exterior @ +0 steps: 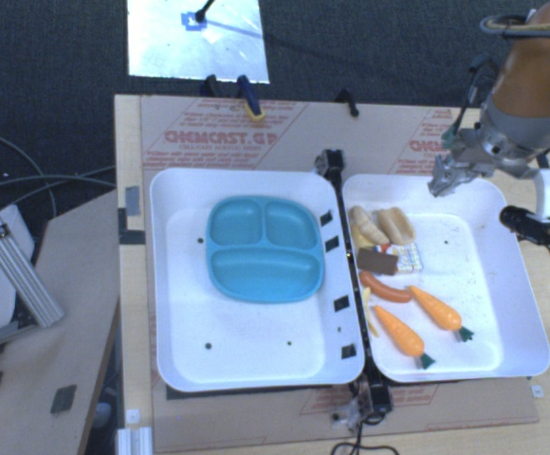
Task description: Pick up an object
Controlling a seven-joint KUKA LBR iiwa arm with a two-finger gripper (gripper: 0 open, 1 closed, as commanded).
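My gripper (443, 184) hangs over the far edge of the right bin (503, 273), above its back rim and away from the objects. Nothing shows between its fingertips. The right bin holds two orange carrots (438, 311) (400, 334) near the front, a red sausage (385, 288), a banana (363, 227), a bread roll (397, 224), a small brown block (371, 261) and a white patterned packet (407, 258), all clustered by the bin's left side.
The left bin (190, 330) carries a blue divided plate (263, 250). A black hinge strip (346, 273) runs between the bins. The grey arm with its orange band (539, 69) rises at the upper right. Cardboard (228, 136) lies under both bins.
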